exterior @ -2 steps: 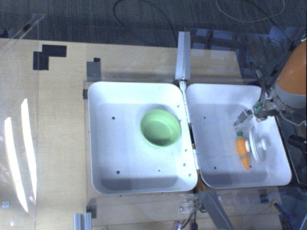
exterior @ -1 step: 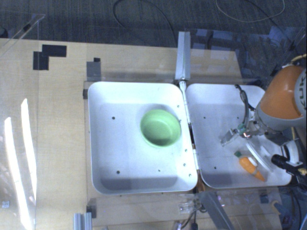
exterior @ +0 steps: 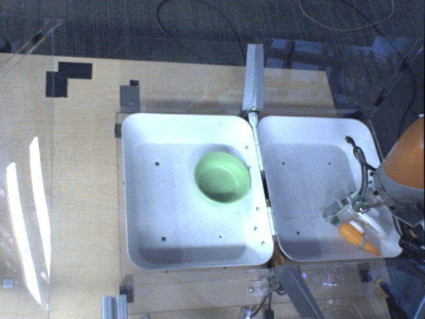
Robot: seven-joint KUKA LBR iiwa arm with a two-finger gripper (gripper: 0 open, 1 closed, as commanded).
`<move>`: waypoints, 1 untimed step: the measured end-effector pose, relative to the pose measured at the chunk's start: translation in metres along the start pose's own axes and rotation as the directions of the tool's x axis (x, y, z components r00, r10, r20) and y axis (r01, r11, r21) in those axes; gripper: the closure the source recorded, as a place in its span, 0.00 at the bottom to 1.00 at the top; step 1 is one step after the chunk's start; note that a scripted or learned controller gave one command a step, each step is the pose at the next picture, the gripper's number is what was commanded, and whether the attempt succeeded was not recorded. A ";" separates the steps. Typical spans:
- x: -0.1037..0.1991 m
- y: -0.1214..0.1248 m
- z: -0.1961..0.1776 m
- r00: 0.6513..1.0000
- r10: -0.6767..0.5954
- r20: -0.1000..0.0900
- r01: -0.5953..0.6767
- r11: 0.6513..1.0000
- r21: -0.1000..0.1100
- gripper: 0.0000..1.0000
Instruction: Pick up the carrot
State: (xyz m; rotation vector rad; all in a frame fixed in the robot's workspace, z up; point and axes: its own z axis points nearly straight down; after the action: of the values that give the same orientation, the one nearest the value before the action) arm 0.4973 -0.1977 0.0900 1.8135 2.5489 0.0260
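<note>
The carrot [exterior: 358, 237] is small and orange and lies in the front right corner of the right bin [exterior: 299, 178]. My gripper [exterior: 350, 215] hangs low over that corner, just above and to the left of the carrot, and looks close to it or touching it. The grey wrist with its orange band [exterior: 406, 161] comes in from the right edge and hides part of the bin's right wall.
A green bowl [exterior: 223, 177] sits in the left bin [exterior: 159, 198], near the divider between the two bins. A dark cable [exterior: 358, 158] runs along the right bin's far right side. A metal post [exterior: 254, 78] stands behind the bins.
</note>
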 end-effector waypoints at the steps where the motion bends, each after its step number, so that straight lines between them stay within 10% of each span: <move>1: 0.020 0.004 0.000 0.977 -0.214 0.011 0.214 0.977 0.006 0.00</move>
State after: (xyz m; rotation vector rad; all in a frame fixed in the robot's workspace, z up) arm 0.4942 -0.1771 0.0904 1.5246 2.7219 0.0067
